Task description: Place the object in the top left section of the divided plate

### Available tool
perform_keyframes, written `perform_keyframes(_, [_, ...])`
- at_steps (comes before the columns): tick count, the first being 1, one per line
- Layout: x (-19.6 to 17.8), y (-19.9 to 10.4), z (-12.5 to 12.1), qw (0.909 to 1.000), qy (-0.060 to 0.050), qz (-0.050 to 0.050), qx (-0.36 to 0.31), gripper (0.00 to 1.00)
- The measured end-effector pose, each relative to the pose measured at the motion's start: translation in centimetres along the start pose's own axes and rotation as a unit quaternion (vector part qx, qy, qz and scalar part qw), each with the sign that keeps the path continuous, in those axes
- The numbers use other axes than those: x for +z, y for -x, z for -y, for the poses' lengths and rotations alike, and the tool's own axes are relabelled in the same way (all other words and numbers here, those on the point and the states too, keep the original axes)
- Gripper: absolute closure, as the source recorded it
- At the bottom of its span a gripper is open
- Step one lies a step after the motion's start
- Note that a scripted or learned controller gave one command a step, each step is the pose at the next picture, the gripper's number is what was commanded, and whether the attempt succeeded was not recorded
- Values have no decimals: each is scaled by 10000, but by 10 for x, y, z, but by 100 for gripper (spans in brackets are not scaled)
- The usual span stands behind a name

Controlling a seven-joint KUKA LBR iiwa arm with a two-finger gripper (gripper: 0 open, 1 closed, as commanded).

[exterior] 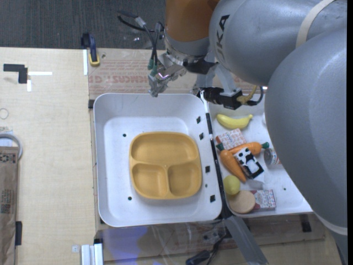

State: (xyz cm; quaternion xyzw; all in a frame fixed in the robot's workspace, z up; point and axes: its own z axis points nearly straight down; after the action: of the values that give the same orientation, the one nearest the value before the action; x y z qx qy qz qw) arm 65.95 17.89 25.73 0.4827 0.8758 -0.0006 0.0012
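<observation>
Two white bins sit side by side on the tabletop; the left bin [110, 164] holds the yellow divided plate [165, 164], its sections bare. The claw [158, 80] hovers over that bin's far edge, its grip too blurred to tell. Banana [234, 120], carrot [234, 158] and other pieces wait in the right bin [287, 197], so which is the object is unclear.
</observation>
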Motion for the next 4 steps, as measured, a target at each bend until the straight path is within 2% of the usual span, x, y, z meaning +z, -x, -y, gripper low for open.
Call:
perform_keyframes(1, [-9, 1, 0, 10000, -2, 13, -5, 100])
perform_keyframes(2, [-6, -33, -21, 9996, 0, -1, -284, 100])
perform_keyframes(3, [52, -35, -22, 9952, -7, -7, -976, 100])
perform_keyframes(4, [42, -34, -22, 9952, -1, 2, -974, 100])
